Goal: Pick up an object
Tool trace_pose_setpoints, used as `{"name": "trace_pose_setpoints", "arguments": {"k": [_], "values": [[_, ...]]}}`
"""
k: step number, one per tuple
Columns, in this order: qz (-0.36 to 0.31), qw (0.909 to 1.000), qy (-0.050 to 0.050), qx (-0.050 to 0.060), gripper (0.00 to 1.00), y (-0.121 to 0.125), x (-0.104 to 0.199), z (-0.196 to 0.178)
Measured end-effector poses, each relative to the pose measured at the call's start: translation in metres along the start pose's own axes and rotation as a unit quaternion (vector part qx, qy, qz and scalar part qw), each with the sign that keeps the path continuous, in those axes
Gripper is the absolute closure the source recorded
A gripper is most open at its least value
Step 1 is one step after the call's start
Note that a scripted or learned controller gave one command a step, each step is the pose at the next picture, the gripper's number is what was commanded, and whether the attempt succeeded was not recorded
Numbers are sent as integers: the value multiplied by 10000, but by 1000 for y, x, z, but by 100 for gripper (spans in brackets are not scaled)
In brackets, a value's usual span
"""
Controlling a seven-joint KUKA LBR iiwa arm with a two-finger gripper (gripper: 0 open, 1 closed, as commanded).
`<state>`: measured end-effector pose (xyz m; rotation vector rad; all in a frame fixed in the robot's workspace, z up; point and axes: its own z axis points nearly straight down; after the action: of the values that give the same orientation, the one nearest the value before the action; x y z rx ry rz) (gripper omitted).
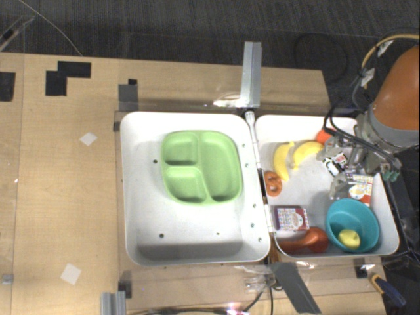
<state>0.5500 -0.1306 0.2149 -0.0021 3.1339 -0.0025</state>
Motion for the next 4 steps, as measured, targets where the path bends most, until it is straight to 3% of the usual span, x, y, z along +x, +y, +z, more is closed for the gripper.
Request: {"name": "trace_pose_setpoints", "arguments": {"k": [1, 2, 3, 4], "values": [[47, 10000, -57, 12, 0, -21, -28, 124], [358, 9994, -34, 2, 0, -11, 32, 125], [541, 9985, -31, -11, 0, 7, -91, 82], [1382, 9902, -209, -19, 0, -8, -56, 111]]}}
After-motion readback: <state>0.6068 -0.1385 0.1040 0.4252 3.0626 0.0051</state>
